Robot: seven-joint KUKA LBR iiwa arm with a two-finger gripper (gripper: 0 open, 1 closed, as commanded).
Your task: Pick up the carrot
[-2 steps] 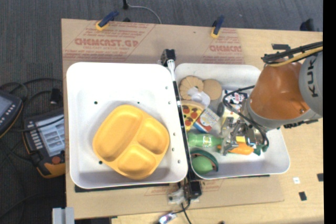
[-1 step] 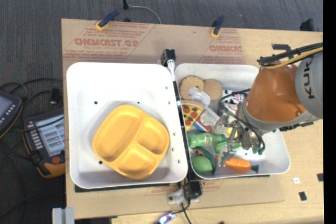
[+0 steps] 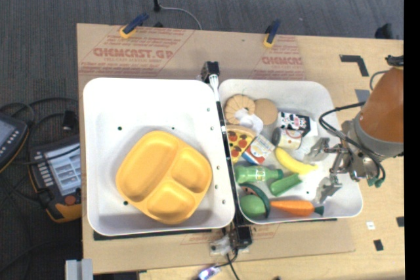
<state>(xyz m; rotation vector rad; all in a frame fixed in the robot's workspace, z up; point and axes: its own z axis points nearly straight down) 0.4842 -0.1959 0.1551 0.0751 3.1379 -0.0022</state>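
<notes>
The orange carrot (image 3: 292,208) lies flat along the front edge of the right bin (image 3: 308,88), with its green top near the front right corner. My gripper (image 3: 323,169) hovers over the right part of that bin, just above and to the right of the carrot. Its two fingers (image 3: 327,191) are spread apart and nothing is between them. The lower fingertip is close to the carrot's right end. The orange-banded wrist (image 3: 386,108) reaches in from the right.
Packed around the carrot are a green pepper (image 3: 252,205), a green bottle (image 3: 257,175), a cucumber (image 3: 284,183), a banana (image 3: 293,160), a pizza slice (image 3: 237,142), a cow-print carton (image 3: 293,122) and cookies (image 3: 240,107). A yellow divided plate (image 3: 164,175) sits in the left bin (image 3: 105,108).
</notes>
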